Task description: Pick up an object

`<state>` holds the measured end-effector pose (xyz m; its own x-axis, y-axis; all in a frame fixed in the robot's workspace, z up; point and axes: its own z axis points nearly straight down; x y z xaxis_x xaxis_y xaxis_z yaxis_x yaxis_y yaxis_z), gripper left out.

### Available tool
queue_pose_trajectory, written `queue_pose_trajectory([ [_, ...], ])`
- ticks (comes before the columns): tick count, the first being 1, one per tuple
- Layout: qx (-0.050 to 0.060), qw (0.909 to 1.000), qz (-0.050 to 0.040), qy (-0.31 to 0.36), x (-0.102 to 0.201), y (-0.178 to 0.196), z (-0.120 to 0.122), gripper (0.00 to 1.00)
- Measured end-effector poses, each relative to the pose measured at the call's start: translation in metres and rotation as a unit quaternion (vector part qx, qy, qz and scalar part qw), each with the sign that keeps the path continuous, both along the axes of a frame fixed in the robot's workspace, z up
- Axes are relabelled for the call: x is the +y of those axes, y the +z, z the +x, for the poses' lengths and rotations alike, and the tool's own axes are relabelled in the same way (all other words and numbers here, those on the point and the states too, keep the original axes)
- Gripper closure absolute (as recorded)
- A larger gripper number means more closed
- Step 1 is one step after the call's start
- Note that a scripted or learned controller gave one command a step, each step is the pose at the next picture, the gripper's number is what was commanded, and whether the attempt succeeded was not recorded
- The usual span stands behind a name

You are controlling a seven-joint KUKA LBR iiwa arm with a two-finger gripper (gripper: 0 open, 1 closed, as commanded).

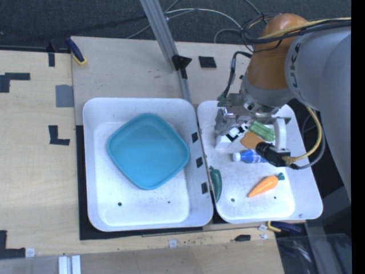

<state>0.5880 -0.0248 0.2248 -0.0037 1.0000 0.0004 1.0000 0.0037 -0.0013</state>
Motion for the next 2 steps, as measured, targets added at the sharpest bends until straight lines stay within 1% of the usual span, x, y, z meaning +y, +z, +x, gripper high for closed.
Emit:
queue_pose_trajectory([
  [1,-0.001,1.0000,-0.0001,0.000,0.043,0.001,0.034,1.00],
  [2,-0.001,1.0000,0.0002,0.000,0.092,0.012,0.059,1.00],
])
